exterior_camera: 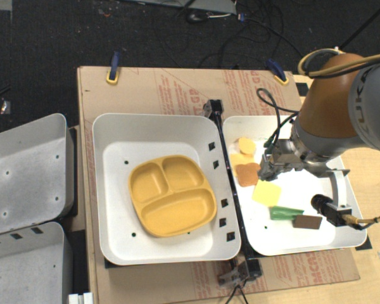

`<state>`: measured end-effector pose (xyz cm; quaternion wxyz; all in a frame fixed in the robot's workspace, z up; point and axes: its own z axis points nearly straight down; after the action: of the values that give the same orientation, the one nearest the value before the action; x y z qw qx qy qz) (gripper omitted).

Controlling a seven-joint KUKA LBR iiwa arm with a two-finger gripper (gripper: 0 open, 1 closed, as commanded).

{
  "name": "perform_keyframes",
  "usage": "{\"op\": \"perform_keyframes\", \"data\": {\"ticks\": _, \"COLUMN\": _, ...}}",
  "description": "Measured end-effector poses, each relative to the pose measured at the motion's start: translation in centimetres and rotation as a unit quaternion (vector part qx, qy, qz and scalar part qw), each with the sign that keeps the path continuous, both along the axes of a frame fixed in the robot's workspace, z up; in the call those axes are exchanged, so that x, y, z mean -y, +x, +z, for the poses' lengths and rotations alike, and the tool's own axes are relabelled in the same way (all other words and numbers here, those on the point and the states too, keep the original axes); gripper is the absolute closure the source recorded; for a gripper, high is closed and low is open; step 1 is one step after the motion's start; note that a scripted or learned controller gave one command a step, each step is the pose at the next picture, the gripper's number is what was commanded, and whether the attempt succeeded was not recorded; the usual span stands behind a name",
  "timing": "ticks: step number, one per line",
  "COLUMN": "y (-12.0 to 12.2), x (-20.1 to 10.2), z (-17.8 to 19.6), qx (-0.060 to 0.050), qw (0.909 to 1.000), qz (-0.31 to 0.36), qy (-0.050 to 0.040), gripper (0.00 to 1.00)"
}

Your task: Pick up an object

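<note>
My gripper (270,167) hangs low over the right bin (304,246), near its left side. It is just above the upper edge of a flat yellow square (266,194) and right beside an orange-brown square (246,173). A small orange round piece (247,145) lies further back. In front of the yellow square lie a green stick (285,213) and a brown block (307,221), side by side. The arm's body covers the bin's back right part.
The left bin (111,170) holds a yellow divided plate (172,195). A black divider (228,170) runs between the two bins. Grey metal trays (25,170) stand off the bench at the left.
</note>
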<state>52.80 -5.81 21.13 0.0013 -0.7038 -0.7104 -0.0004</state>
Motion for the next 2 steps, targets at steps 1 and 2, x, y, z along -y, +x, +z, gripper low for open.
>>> {"op": "perform_keyframes", "data": {"ticks": 1, "y": -0.1, "x": -4.7, "z": 1.4, "qx": 0.001, "qw": 1.0, "qz": -0.001, "qy": -0.0004, "gripper": 1.0}}
{"op": "perform_keyframes", "data": {"ticks": 2, "y": -0.5, "x": -9.1, "z": 1.2, "qx": 0.0, "qw": 1.0, "qz": -0.001, "qy": -0.0007, "gripper": 1.0}}
